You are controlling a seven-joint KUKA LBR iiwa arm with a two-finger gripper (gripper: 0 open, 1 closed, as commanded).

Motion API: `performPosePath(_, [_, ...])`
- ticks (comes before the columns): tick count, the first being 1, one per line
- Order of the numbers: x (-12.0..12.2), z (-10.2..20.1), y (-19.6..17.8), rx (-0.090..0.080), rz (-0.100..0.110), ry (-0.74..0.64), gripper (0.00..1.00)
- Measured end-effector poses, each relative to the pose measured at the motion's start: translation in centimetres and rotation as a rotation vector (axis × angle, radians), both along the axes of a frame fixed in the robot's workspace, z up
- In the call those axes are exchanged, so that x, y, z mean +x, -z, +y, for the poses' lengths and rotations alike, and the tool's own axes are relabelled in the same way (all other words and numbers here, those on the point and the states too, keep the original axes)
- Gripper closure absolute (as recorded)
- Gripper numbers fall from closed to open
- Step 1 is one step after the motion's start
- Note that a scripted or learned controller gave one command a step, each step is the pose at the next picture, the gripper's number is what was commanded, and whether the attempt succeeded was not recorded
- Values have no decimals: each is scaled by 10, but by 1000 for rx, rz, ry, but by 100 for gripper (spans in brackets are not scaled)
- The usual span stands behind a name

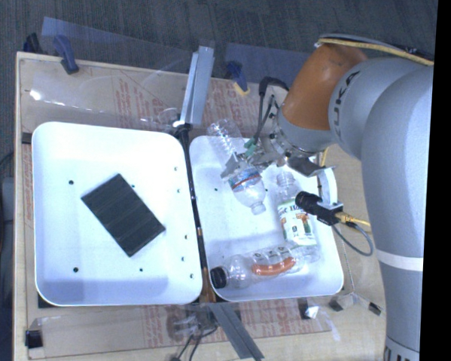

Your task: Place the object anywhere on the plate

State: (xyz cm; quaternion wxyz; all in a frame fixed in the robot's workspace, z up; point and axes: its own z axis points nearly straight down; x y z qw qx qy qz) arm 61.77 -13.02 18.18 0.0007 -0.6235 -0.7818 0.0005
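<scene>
- The dark ribbed plate point(123, 213) lies bare in the left bin point(54, 140); no placing has been done, by my judgement.
- The bottles point(248, 186) lie heaped in the right bin point(333, 278), under the end effector point(258, 156).
- Wrist and clutter hide the tip: whether it is apart, together or clamped, I cannot tell.

Just one fixed camera, mounted above the wooden bench point(90, 320), looking down at a slant, far enough back to catch both shallow white plastic bins point(54, 140) side by side.
</scene>
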Motion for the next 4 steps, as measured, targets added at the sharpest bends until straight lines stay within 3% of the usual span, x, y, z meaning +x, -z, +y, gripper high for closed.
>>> performPosePath(2, [9, 122, -23, -1, -2, -89, 100])
performPosePath(3, [39, 157, -58, 0, -1, -321, 100])
performPosePath(4, [-8, 195, -64, 0, 0, -404, 100])
